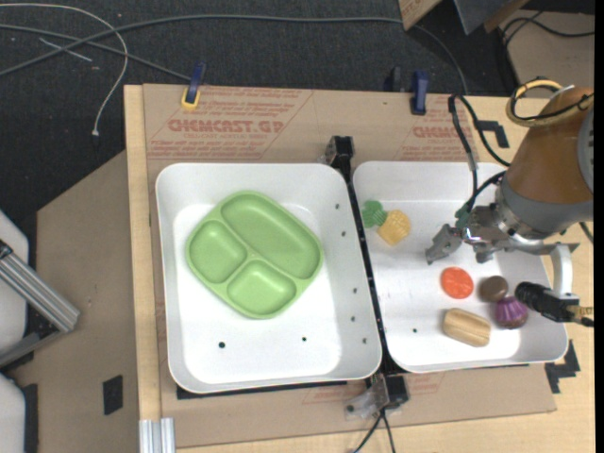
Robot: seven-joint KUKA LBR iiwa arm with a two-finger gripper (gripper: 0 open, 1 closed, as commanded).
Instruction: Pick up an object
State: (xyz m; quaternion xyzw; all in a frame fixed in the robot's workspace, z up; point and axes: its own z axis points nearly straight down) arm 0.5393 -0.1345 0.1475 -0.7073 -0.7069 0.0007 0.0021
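The right bin (pixel 415 291) holds several small toy foods. A green piece (pixel 372 212) and a yellow piece (pixel 394 226) lie near its far left side. An orange-red round piece (pixel 457 282), a brown ball (pixel 493 289), a purple piece (pixel 511 311) and a tan loaf (pixel 466 327) sit toward the near right. My gripper (pixel 461 246) hangs over the bin's middle, just beyond the orange-red piece and right of the yellow one. Its fingers are spread open with nothing between them.
The left bin (pixel 189 347) holds a green divided plate (pixel 253 253). A black divider and clamp (pixel 340 149) run between the bins. The arm's orange and grey body (pixel 552 173) overhangs the right bin's far right corner. Cables (pixel 472 149) trail across the bench there.
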